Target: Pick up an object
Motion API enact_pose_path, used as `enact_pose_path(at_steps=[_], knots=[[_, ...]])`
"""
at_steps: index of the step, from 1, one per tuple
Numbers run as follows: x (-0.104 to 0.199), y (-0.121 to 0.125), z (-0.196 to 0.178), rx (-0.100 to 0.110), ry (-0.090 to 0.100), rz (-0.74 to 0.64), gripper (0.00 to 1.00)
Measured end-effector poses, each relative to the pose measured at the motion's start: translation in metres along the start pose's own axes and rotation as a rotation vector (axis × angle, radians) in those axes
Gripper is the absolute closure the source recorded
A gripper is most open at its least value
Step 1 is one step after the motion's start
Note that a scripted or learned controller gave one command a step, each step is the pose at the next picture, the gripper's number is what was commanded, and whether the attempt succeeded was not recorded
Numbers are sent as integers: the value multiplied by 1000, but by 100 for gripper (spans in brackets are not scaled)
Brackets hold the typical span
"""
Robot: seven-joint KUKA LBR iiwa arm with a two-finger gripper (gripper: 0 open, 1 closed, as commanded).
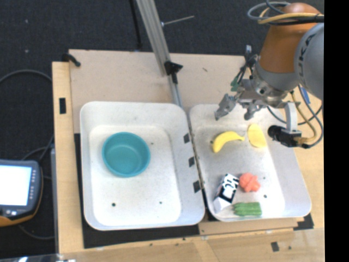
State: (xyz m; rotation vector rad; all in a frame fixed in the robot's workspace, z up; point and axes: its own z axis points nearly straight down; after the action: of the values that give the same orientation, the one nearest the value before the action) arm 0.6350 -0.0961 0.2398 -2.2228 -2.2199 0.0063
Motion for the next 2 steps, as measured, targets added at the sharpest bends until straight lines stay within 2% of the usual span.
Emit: enact_pose_path(at_steps=[1,2], knots=[[-9,0,45,0,-1,1,0],[-2,-1,94,1,0,0,0]])
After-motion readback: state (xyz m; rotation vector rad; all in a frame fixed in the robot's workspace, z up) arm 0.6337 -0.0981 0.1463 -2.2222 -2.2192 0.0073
